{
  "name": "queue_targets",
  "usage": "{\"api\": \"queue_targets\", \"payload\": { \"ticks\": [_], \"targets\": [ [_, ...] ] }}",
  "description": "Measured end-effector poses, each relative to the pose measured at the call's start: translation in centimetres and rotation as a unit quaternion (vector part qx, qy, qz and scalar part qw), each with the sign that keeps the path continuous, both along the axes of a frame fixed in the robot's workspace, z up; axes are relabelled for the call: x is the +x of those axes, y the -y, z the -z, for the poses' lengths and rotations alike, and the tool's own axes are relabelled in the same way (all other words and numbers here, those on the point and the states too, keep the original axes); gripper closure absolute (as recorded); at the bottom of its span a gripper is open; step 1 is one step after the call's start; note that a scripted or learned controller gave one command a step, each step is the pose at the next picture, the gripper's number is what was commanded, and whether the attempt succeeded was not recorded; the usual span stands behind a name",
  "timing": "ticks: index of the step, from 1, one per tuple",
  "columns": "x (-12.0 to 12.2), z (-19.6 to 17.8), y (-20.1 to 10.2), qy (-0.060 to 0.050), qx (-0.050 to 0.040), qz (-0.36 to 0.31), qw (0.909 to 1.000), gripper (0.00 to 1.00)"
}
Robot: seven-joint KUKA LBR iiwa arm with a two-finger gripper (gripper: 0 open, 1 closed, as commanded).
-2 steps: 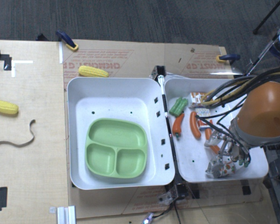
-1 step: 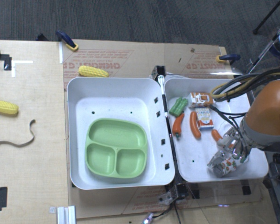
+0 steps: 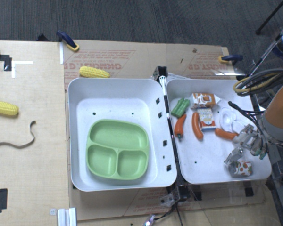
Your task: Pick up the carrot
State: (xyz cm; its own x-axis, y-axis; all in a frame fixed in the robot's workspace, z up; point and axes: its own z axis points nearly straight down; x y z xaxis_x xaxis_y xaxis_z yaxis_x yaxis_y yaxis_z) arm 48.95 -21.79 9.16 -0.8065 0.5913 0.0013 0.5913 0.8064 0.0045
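Hovered low in right bin (image 3: 198,173); gripper (image 3: 240,150) spread, holding nothing, aiming for a grab; carrot (image 3: 225,134) just up-left.

This looks like a robot lab, not a home. Two white bins (image 3: 115,86) sit on a wooden bench (image 3: 28,173) with cardboard (image 3: 146,60) held down by blue clamps (image 3: 68,40). The food is toys, like the plastic corn (image 3: 4,108). Black cables (image 3: 254,81) hang by the grey carpet floor (image 3: 132,13)
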Motion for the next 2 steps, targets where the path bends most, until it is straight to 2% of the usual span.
{"api": "queue_targets", "payload": {
  "ticks": [1, 2],
  "targets": [
    [0.18, -0.97, 0.05, 0.002, -0.0016, -0.001, 1.0000, 1.00],
    [-0.44, -0.40, -0.04, 0.008, -0.0026, -0.128, 0.9917, 1.00]
  ]
}}
